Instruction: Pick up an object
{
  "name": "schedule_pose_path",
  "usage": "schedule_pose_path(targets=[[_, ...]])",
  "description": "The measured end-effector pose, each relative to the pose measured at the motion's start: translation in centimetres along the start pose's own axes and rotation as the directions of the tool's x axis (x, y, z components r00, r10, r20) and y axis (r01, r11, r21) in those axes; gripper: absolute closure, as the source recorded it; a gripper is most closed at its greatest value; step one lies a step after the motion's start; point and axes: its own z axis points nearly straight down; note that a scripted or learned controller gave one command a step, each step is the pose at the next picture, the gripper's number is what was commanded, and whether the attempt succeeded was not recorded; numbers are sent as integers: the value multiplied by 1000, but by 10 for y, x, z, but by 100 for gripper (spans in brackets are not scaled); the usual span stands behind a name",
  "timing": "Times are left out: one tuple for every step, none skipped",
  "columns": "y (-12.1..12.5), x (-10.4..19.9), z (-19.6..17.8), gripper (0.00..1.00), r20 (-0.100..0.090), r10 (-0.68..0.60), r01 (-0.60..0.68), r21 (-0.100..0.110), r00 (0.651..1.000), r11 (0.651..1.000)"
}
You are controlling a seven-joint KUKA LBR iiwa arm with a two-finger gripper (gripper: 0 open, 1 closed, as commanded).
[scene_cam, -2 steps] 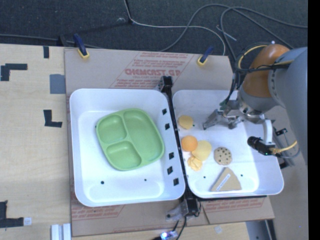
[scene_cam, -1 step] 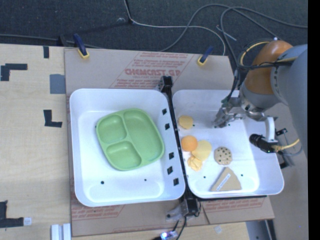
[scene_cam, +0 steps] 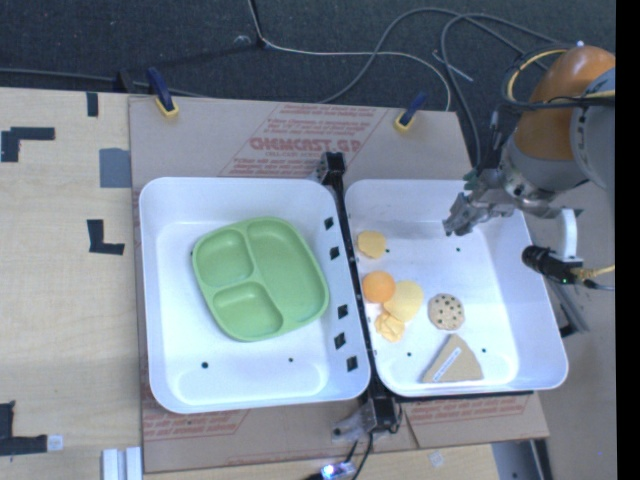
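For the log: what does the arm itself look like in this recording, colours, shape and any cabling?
The arm is grey and rounded, with a glossy orange band above the wrist. A yellow cable loops beside the band, and thin pale cables trail behind it. Its gripper is a small dark grey metal part at the narrow end.

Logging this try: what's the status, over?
Gripper above right bin's far side, nothing visibly held. Cookie, orange ball, wedge untouched. Path clear.

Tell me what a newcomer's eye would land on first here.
First, the light green three-compartment plastic tray, alone in the left white bin. Next, the small toy foods clustered in the right white bin, such as the orange ball and chocolate-chip cookie. The gripper hovers at that bin's far side.
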Motion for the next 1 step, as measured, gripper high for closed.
schedule_pose_path(targets=[[-5,9,-52,100,0,-1,1,0,1000,1000]])
